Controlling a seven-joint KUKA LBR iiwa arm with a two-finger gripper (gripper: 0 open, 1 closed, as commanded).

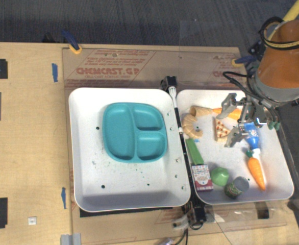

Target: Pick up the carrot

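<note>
Carrot (256, 171) lies in right bin (284, 157), near its right wall, leafy end pointing up toward the arm. Prob. light, stiff plastic toy, smooth and tapered, so grip across the thick upper body, not the tip. Jaws (235, 120) spread open, empty, hovering over bin just up-left of carrot.
</note>
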